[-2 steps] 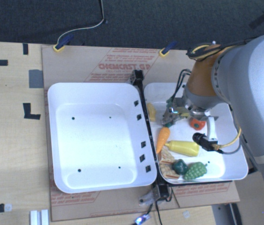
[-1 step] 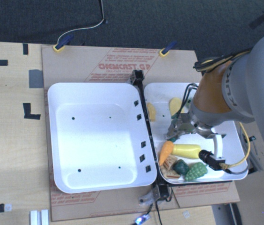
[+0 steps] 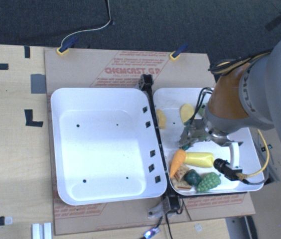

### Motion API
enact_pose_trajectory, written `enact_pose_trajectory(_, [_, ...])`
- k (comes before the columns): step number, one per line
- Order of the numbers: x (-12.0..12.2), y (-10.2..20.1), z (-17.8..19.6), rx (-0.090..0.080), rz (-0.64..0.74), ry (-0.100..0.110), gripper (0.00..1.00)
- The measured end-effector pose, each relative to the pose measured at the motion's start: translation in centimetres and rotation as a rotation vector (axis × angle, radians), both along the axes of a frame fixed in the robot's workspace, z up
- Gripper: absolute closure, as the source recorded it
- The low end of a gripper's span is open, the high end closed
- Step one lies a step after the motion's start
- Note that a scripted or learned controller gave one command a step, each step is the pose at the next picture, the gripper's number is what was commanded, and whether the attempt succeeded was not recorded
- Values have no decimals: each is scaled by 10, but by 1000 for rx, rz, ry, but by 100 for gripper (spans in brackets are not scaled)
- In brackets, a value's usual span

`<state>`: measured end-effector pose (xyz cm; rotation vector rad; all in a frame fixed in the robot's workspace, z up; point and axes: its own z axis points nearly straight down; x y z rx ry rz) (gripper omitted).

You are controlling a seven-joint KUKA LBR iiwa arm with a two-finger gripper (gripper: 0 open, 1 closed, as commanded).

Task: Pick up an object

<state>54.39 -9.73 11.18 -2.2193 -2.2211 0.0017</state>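
Arm (image 3: 240,101) reaches over the right bin (image 3: 254,148); gripper (image 3: 189,139) sits low near bin centre, can't tell its state. Just below it: yellow piece (image 3: 199,159), carrot (image 3: 178,162), green items (image 3: 203,179).

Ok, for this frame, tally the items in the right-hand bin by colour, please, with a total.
Yellow: 3, a long piece and two small pieces near the divider.
Orange: 1, a carrot.
Green: 2, one dark, one light and bumpy.
Tan: 1, a cracker-like piece.
Total: 7
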Motion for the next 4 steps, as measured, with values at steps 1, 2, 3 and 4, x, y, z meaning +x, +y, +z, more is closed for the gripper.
enact_pose_trajectory(1, [7,-12,-29,1,0,4,100])
enact_pose_trajectory(2, [7,-12,-18,1,1,3,100])
enact_pose_trajectory(3, [62,3,-28,0,3,-2,100])
enact_pose_trajectory(4, [106,-21,194,-5,1,-19,100])
